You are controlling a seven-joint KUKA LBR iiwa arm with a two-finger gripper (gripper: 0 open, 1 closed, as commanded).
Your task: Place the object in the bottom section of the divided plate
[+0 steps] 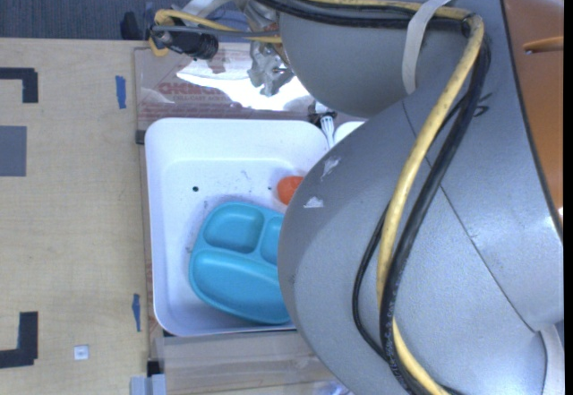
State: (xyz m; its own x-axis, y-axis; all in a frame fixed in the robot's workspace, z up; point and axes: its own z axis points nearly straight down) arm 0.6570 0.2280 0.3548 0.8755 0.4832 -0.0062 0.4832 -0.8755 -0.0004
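The big grey arm (pixel 421 205) fills the right side of the view and bends over the bins, with a yellow cable (pixel 421 160) and a black cable running along it. Part of an orange band (pixel 537 98) shows at the far right. The arm covers most of what sits under it. The hand cannot be made out here, so I cannot tell if it is wide, narrow, or holding anything. Next in size is the pale wooden tabletop (pixel 72 223) on the left, with black marks and small bits of blue tape on it. Beside it lies a white bin (pixel 179 160). Inside the bin, near its lower end, sits a blue divided plate (pixel 233 263), partly hidden under the arm. A small orange object (pixel 287 189) lies on the white floor of the bin, just above the plate and close to the edge of the arm. It is not on the plate.
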